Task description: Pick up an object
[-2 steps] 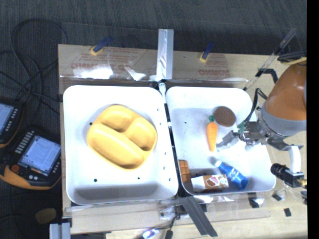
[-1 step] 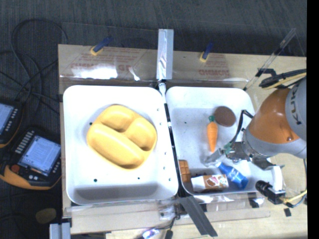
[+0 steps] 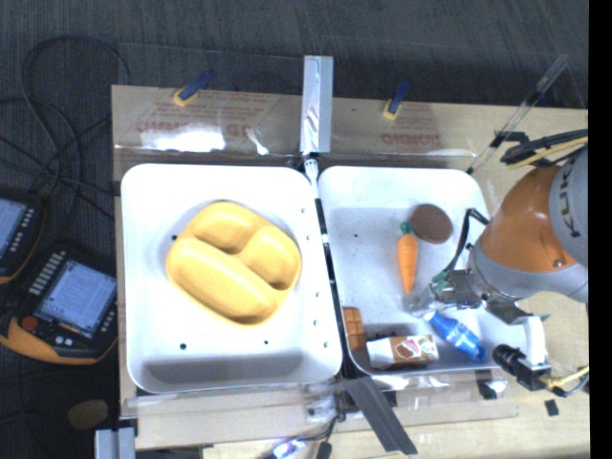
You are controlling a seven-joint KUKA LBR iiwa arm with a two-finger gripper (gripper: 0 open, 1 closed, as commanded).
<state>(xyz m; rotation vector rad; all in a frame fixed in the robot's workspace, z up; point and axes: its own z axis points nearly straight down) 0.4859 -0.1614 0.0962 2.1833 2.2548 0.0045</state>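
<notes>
My gripper (image 3: 432, 296) is low over the right bin (image 3: 378, 194), near its front right part. It hangs just right of the lower tip of an orange carrot (image 3: 407, 259) and just above a small blue bottle (image 3: 457, 338). A brown round object (image 3: 431, 223) lies behind the carrot. A white and brown carton (image 3: 403, 350) lies by the front wall, with a brown ridged piece (image 3: 352, 327) to its left. In the left bin (image 3: 153, 352) sits a large yellow bread-like object (image 3: 233, 260).
The arm's orange band (image 3: 526, 228) and grey wrist cover the right bin's right edge. A metal divider strip (image 3: 316, 113) stands behind the gap between the bins. Handheld controllers (image 3: 57, 299) and cables lie on the floor at the left.
</notes>
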